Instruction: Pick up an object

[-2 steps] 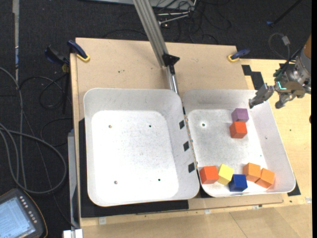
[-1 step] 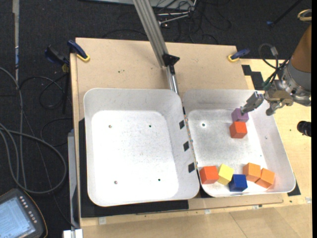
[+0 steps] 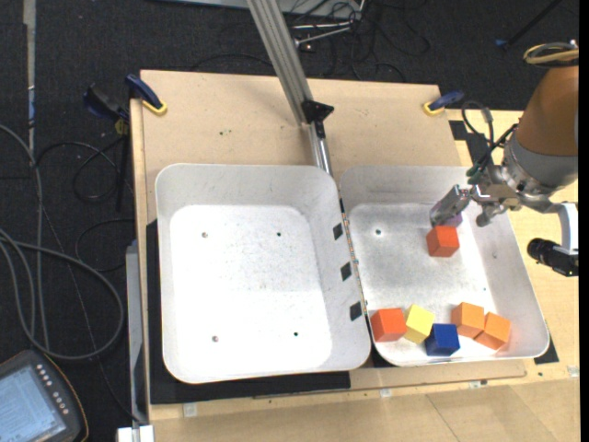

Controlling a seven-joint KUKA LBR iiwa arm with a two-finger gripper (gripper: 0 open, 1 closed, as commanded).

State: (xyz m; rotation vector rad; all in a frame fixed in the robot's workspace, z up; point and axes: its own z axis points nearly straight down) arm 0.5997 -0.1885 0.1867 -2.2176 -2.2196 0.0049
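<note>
My gripper (image 3: pixel 457 210) hangs over the upper middle of the right bin (image 3: pixel 386 219), reaching in from the right. A red-orange cube (image 3: pixel 443 240) sits directly beneath its tip, touching or nearly touching it; I cannot tell whether it is gripped. Along the right bin's front edge lie an orange cube (image 3: pixel 388 323), a yellow cube (image 3: pixel 420 322), a blue cube (image 3: pixel 443 339) and two more orange cubes (image 3: pixel 470 317) (image 3: pixel 495 331), all well in front of the gripper.
The left bin (image 3: pixel 184 247) stands beside the right one on the wooden bench. A slanted metal bar (image 3: pixel 281 49) runs down to the bins' shared rear edge. Clamps (image 3: pixel 147 95) (image 3: pixel 444 102) sit at the bench's rear corners.
</note>
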